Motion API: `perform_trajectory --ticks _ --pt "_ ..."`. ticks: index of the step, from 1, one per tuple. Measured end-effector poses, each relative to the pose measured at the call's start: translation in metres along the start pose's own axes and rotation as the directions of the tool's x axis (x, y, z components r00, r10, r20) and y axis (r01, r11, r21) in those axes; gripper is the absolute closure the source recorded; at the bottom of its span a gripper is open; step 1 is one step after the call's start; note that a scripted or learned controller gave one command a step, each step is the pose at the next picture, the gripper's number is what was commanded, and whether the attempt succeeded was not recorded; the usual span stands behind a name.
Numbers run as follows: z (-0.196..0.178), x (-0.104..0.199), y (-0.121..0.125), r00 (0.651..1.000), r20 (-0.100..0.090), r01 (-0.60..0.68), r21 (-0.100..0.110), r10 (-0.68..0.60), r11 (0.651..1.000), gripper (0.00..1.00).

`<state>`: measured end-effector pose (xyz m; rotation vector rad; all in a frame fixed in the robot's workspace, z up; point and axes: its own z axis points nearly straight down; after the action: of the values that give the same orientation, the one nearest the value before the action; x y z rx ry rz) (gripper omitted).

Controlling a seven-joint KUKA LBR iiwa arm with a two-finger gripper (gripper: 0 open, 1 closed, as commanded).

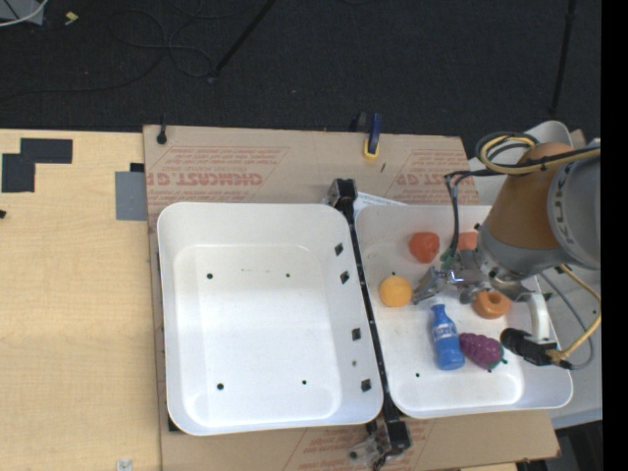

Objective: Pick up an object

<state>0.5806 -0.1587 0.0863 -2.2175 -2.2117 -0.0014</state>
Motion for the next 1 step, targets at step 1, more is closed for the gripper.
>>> perform_trajectory --ticks 1 --pt "0.0014 -0.0314 0.0529 1.000 0.006 0.007 0.003 -0.007 1.000 0.00"
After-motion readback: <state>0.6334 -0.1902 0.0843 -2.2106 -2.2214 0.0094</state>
